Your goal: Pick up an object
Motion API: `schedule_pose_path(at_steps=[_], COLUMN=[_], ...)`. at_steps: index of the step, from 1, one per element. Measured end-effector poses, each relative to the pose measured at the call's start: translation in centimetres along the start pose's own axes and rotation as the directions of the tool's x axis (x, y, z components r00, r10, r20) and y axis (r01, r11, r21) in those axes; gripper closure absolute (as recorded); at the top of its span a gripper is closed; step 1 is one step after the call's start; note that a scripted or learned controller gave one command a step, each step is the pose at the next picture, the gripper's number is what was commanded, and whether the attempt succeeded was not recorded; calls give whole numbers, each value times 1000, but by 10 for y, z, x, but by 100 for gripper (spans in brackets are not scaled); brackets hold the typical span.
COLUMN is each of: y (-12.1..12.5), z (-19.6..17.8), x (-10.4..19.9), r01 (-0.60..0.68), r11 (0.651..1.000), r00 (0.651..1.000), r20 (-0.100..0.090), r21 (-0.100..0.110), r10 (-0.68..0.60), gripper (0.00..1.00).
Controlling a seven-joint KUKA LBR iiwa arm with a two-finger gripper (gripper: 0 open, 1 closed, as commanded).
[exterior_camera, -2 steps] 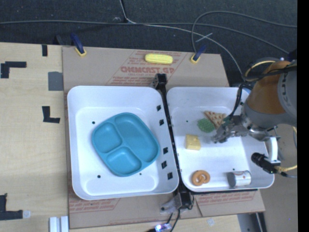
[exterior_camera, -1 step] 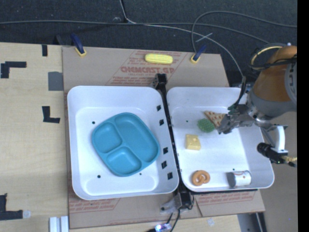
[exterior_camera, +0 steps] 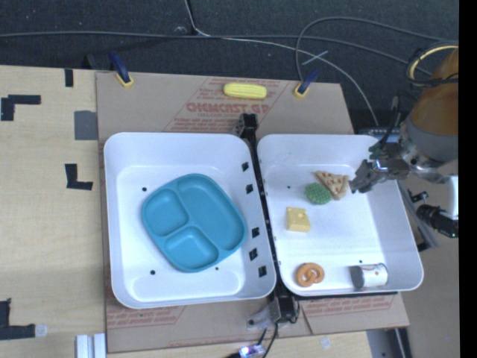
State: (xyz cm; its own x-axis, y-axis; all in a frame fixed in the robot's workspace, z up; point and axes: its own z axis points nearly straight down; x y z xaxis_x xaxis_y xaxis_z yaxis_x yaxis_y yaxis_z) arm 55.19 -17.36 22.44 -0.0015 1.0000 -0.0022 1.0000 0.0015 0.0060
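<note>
Overhead, the end effector [exterior_camera: 363, 181] (finger state unclear) hovers beside the pizza slice [exterior_camera: 332, 183]; it should centre over it before descending.

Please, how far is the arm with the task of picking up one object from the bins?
Done: nothing looks picked yet. The pizza slice, green ball, cheese cube, pretzel and can all lie in the right bin.
In hand: the gripper is at that bin's right edge, beside the pizza slice.
Left: grasping and lifting an object.
</note>
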Motion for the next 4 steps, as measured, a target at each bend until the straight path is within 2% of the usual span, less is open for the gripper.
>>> schedule_pose_path(at_steps=[1,3,4], y=[1,-12,-28], z=[-39,-35,-35], x=[0,113,160], r01=[0,5,4], r11=[1000,1000,1000], r00=[1000,1000,1000], r20=[-1,-4,-3], r21=[2,8,9], r10=[0,-5,-4], gripper=[100,100,100])
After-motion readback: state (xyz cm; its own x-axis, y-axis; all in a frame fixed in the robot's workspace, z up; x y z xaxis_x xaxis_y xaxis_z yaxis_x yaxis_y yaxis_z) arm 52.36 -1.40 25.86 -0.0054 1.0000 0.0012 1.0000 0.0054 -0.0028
